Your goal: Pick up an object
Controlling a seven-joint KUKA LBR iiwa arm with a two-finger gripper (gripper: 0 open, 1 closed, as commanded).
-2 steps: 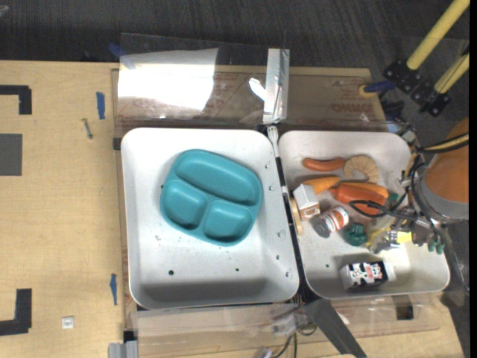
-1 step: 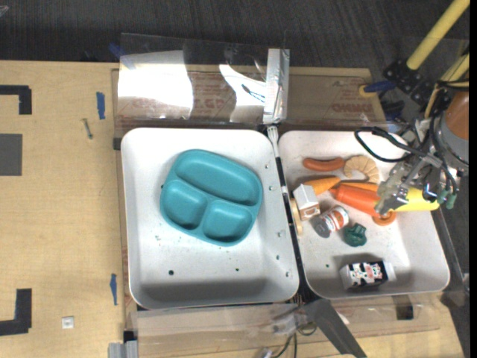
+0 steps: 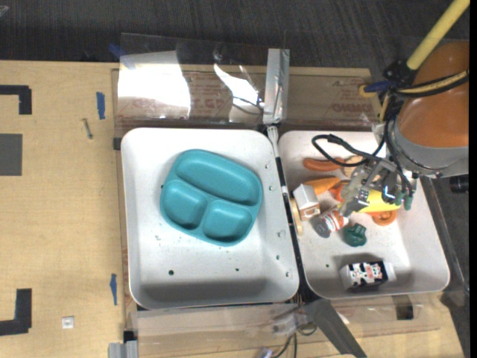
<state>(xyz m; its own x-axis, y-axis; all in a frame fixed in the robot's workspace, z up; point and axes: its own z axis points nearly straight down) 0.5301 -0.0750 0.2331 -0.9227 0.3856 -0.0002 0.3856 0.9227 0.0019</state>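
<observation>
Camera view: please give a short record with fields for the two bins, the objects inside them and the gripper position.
left bin: teal divided tray
right bin: small cluttered objects
near front edge: black and white object
middle: dark green piece, yellow item
gripper: low over the clutter in the right bin

Your grey arm [image 3: 432, 125] reaches in from the right, orange band uppermost, with the gripper [image 3: 358, 192] angled down and leftward.
</observation>
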